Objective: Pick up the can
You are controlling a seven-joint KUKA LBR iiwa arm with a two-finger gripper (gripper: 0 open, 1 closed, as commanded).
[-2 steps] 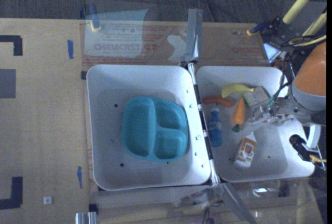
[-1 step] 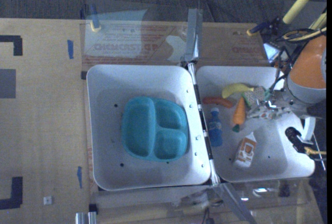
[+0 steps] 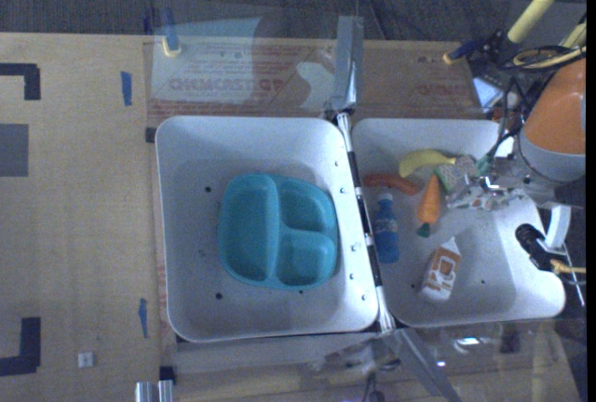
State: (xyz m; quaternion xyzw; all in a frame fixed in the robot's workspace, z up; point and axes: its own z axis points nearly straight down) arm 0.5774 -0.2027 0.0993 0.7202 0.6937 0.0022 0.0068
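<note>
**Gripper low over the right bin's far right corner, can hard to pick out**

Camera view: The bench (image 3: 74, 205) carries 2 white bins side by side. The left bin (image 3: 186, 167) holds 1 teal divided plate (image 3: 277, 230), lying flat near its middle and well apart from the work.

The right bin (image 3: 489, 298) holds the loose items. A blue bottle (image 3: 386, 228) lies along its left wall. A red pepper (image 3: 391, 182) sits above the bottle. A banana (image 3: 424, 163) lies toward the far edge, with a carrot (image 3: 429, 201) just below it. A white and orange carton (image 3: 440, 270) rests nearer the front edge.

The arm (image 3: 557, 121) reaches in over the right bin's right edge. The gripper (image 3: 486, 186) hangs low near the far right corner, probably because the can lies there.

The can (image 3: 451, 175) seems to be the small grey-green thing just right of the banana's tip, beside the carrot's top. That is a judgement, as it is small and blurred. It lies just left of the gripper, and nothing shows it being gripped.

Whether the gripper is spread or pressed together cannot be told, because it merges with bright speckled patches under the wrist. Whether it touches the can is also unclear. A dark part (image 3: 533, 244) at the bin's right edge is too dim to name. The arm's upper part is cut off at the picture's edge.
</note>
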